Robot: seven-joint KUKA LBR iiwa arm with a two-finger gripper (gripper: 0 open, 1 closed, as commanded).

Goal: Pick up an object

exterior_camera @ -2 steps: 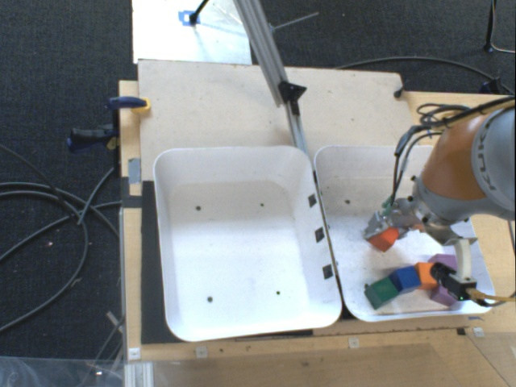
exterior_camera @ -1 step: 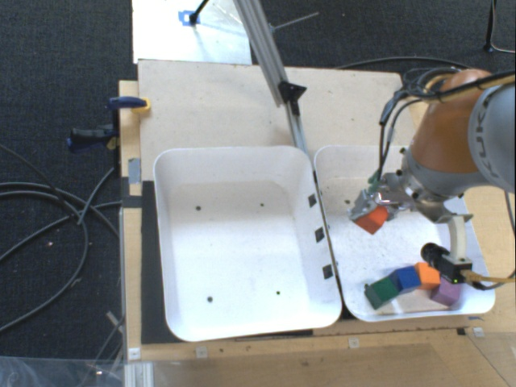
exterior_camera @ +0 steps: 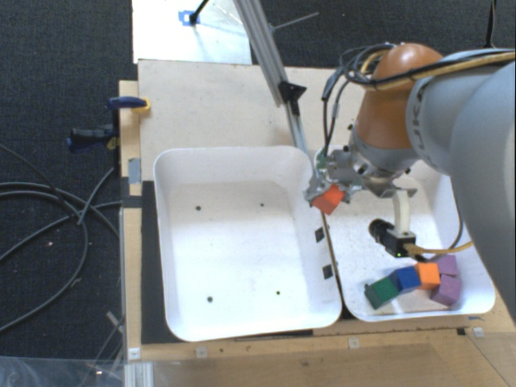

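Arm (exterior_camera: 476, 111) enters from the right, grey link sloping down-left to the orange band (exterior_camera: 395, 103) above the wrist. Cables loop over the band. End effector (exterior_camera: 326, 193) points down-left, fingers closed on a small red-orange block (exterior_camera: 326, 201), held clear of the surface.

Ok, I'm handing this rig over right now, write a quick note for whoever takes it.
Gripper: over the seam between the bins, shut on the red-orange block, which is lifted.
Other blocks: green, blue, orange and purple clustered in the near corner of the right bin.
Left bin: only small dark specks.
Done: one block appears picked up.
Left: confirm the grasp holds.
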